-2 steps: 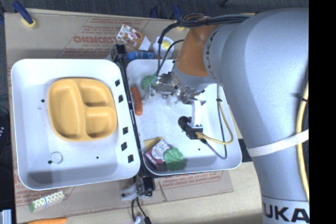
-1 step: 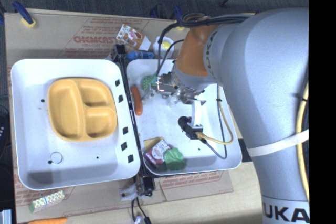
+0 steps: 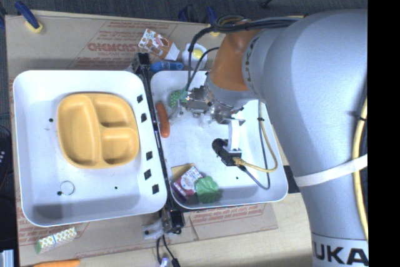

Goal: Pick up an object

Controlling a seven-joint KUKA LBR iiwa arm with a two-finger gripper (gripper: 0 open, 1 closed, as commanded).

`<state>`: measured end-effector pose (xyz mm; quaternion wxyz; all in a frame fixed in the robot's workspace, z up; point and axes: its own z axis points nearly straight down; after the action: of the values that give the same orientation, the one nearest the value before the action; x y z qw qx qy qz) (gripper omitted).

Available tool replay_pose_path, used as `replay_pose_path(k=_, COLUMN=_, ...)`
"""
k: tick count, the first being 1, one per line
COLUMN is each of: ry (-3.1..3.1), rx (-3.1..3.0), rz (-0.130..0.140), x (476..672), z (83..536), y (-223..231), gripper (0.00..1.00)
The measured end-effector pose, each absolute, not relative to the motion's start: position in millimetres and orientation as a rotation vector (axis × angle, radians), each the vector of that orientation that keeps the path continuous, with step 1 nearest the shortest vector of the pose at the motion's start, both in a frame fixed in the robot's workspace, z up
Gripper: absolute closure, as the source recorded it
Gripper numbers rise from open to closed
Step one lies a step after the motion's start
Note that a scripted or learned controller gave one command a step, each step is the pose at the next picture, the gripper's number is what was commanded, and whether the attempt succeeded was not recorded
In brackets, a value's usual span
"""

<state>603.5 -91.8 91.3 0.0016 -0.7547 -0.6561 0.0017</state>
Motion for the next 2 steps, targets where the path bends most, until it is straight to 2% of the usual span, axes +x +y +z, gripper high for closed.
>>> replay_pose_path(k=2, ry=-2.059, rx=-2.369, rz=0.005, x=603.5, z=91.3, y=-91.8, gripper=0.00)
